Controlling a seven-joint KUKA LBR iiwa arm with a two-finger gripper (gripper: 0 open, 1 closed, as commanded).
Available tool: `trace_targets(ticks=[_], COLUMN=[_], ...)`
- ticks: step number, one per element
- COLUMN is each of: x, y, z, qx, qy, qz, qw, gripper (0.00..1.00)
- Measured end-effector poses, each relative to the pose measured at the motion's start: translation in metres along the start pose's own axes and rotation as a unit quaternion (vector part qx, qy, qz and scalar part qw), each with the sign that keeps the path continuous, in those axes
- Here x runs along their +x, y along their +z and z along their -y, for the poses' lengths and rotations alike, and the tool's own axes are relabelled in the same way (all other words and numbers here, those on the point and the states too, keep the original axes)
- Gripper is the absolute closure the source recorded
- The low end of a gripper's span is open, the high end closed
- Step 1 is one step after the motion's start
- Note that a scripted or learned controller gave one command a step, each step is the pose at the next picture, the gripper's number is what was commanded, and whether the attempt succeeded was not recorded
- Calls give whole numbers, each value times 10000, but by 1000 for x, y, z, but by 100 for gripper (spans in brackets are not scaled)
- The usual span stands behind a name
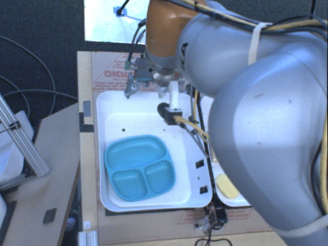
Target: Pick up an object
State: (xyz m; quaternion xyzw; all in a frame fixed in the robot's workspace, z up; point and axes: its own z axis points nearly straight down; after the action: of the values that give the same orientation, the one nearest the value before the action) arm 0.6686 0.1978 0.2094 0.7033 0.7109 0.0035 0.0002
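A light blue divided plate (139, 166) with three compartments lies in the left white bin (109, 118), toward its near side. My gripper (131, 89) hangs over the far edge of that bin, near its back left corner, well apart from the plate. Nothing shows between its tips. A pale yellow object (227, 186) lies in the right bin (237, 203), at its near left; the arm hides the remainder of that bin.
The big grey arm covers the right half of the view. Brown cardboard (109, 72) lies under the bins. A grey metal rail (20, 137) leans at the left, off the bench.
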Motion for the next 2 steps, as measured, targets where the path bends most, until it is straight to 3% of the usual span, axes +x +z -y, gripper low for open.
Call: trace_targets(ticks=[1,2], x=[-7,36], y=[-10,-13], z=[-1,0], qx=[-3,8], qy=[18,24], qz=[17,11], qw=[10000,10000], gripper=[100,100])
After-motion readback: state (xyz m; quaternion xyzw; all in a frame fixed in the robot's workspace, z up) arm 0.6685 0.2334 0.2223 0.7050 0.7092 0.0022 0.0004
